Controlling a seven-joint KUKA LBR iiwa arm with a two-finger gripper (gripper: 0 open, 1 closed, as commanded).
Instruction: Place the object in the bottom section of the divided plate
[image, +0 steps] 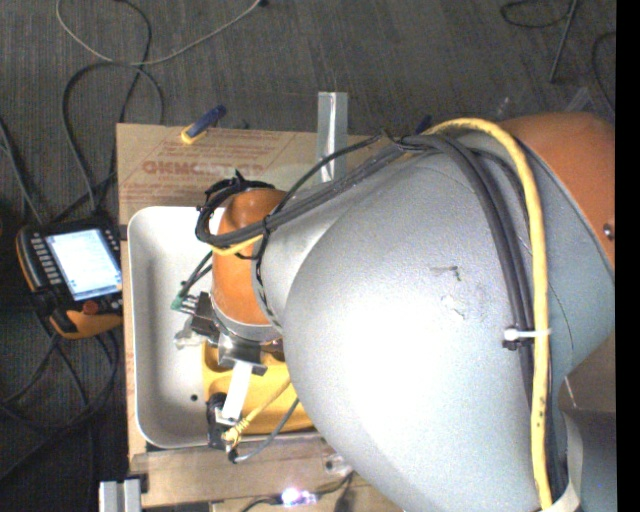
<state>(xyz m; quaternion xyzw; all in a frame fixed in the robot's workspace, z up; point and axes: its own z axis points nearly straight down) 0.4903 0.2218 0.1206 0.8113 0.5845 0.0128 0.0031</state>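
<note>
My grey arm covers most of the camera view from the right. Its orange band and wrist hang low over the left white bin. The gripper points down onto a yellow plate in the near part of that bin. Two patches of the plate show, one beside the wrist and one at the bin's front edge. The arm hides the plate's dividers and whatever lies under the gripper.
A hand-held control pendant with a lit screen lies on the floor left of the bin. A cardboard sheet lies behind the bin, with a small blue and yellow item at its far edge. A metal post stands behind.
</note>
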